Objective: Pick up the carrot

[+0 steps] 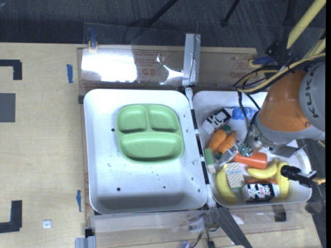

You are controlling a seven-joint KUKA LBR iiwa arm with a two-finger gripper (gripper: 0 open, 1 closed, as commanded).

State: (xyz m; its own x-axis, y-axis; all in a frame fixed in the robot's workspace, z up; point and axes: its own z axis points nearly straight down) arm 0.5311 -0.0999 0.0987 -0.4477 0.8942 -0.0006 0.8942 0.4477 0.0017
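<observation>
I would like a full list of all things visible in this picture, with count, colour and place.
white bin: 2, white, side by side on the bench; second one on the right
divided plate: 1, green, centre of the left bin
carrot: 2, orange, right bin, near its left wall
banana: 1, yellow, right bin, lower part
black-and-white card: 1, right bin, upper left
blue item: 1, right bin, top, partly hidden
arm: 1, grey with orange band, over the right bin
tool: 1, low among the items, beside the carrots

Two white bins (98, 154), one green divided plate (150, 132), two carrots (222, 140) and one banana (261, 172).
</observation>
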